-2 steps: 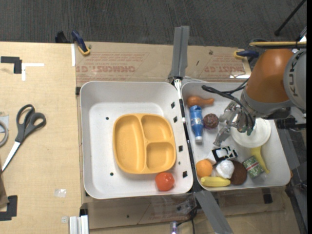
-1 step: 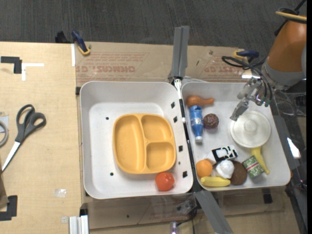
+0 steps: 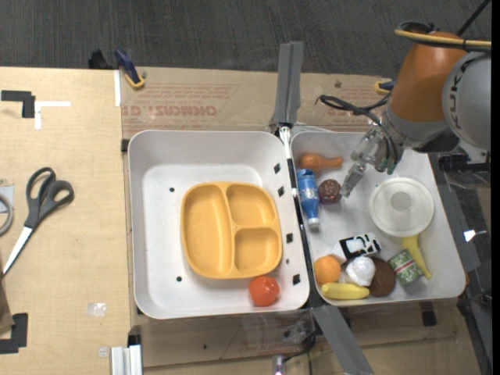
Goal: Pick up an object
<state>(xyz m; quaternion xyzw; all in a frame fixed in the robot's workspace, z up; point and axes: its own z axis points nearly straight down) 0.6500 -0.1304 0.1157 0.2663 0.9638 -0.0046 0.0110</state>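
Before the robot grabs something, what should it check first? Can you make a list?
1. End effector is over the right bin: ok.
2. A target sits close by: ok, the dark ball lies just beside its tip.
3. Fingers open enough to fit the ball: cannot tell.
4. Nothing already gripped: cannot tell.
5. Neighbours leave room: not ok, the blue bottle is right next to the ball, and the orange gourd lies close above it.
6. White bowl clear of the way down: ok, it sits off to the side.
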